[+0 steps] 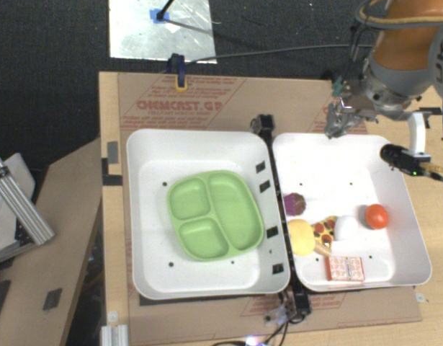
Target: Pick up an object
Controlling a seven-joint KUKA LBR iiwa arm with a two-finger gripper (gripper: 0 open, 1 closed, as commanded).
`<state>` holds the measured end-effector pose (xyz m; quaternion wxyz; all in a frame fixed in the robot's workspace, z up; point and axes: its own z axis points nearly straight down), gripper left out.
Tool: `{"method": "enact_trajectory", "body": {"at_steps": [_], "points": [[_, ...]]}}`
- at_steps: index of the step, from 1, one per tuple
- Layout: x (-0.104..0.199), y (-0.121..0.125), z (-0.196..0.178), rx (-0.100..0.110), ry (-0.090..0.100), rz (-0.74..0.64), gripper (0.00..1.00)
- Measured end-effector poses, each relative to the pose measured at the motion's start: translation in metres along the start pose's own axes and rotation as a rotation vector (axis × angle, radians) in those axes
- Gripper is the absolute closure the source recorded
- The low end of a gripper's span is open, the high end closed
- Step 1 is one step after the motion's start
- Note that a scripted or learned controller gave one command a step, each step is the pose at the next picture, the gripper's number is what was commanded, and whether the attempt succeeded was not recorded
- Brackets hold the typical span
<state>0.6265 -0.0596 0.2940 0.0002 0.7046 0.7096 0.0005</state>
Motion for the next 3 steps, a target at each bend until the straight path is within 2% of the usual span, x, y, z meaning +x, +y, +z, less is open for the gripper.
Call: {"method": "enact_trajectory", "body": {"at_steps": [1, 3], "points": [[0.045, -0.008, 0.009, 0.000, 0.000, 0.001, 1.00], [0.139, -0.039, 0.050, 0.002, 0.001, -0.001, 1.00]]}}
